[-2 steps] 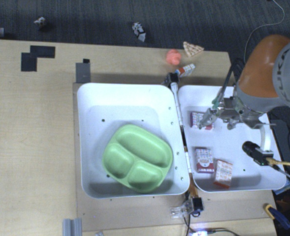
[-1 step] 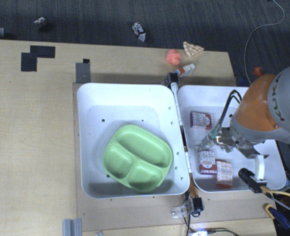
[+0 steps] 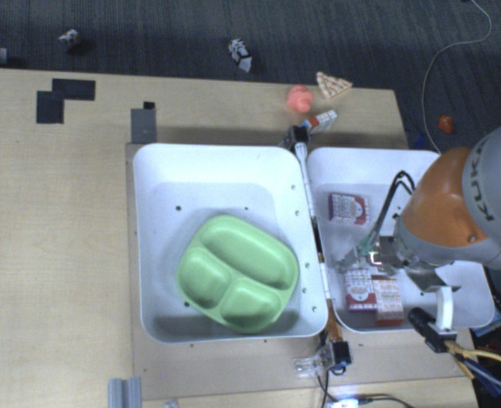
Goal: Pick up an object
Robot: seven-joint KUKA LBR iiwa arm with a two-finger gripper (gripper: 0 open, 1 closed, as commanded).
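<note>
Objects: red-and-white packets (image 3: 372, 294) lie flat at the near end of the right bin (image 3: 480, 306); a smaller one (image 3: 347, 206) sits farther back.
Gripper: gripper (image 3: 371, 260) hangs low over the near packets, probably to grasp; the wrist hides it, so its state cannot be told.
Left bin: the left bin (image 3: 161, 181) holds a green divided tray (image 3: 237, 270), tilted against the bin's near wall.
Bench edge: a pink ball (image 3: 299, 99) lies beyond the bins.

A green divided plate (image 3: 237, 271) lies in the left bin (image 3: 161, 177); right of it, the arm (image 3: 454, 211) overhangs 2 red-and-white packets (image 3: 372, 294).
</note>
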